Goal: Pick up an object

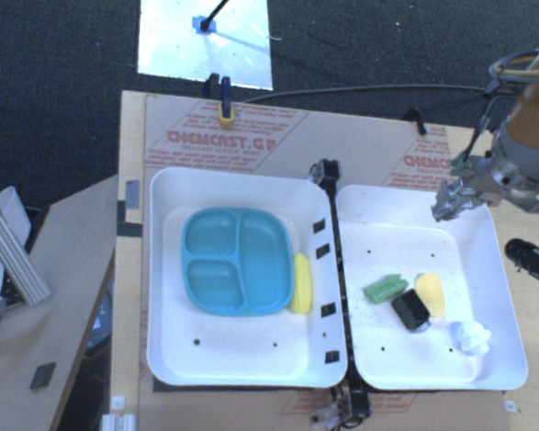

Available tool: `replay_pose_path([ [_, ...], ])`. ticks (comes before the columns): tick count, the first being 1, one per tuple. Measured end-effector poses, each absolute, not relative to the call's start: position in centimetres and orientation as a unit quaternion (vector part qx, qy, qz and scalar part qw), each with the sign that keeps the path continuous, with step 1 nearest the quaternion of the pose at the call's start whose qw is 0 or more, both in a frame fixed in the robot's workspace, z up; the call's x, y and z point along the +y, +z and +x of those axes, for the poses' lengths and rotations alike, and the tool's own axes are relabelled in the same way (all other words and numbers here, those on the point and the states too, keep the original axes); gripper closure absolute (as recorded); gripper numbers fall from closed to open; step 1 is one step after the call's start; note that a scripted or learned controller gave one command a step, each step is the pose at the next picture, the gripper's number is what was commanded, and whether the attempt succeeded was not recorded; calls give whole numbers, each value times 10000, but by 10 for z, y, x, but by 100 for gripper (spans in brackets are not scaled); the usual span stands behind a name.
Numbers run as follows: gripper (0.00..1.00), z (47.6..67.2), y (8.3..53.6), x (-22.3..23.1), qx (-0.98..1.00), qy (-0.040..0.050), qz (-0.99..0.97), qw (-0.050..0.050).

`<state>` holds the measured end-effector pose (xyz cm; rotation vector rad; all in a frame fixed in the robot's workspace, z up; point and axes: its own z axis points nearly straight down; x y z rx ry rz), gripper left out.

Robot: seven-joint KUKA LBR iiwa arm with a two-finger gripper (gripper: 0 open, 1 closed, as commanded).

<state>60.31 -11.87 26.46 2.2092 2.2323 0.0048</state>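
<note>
The right bin (pixel 487 262) holds a green ridged piece (pixel 385 288), a black block (pixel 411 310), a yellow lump (pixel 431 293) and a small white crumpled object (pixel 471 338), all clustered in its near right half. My gripper (pixel 449 205) hangs over the far edge of the right bin, well apart from these objects. Nothing is visible between its fingertips. In the left bin (pixel 173 341) lies a blue divided plate (pixel 233 260) with a yellow banana-shaped object (pixel 301 284) along its right side.
A black divider with clips (pixel 332 271) runs between the two bins. A cable (pixel 370 88) crosses the board behind the bins. A clamp (pixel 224 96) stands at the board's far edge, and a silver rail (pixel 9 247) lies at the left.
</note>
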Motion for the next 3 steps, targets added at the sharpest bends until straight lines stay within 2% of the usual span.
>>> replay_pose_path([
  [1, 100, 607, 266, -68, 7101, 7, 7041, 4],
  [3, 100, 595, 244, 39, 7110, 13, 7032, -3],
])
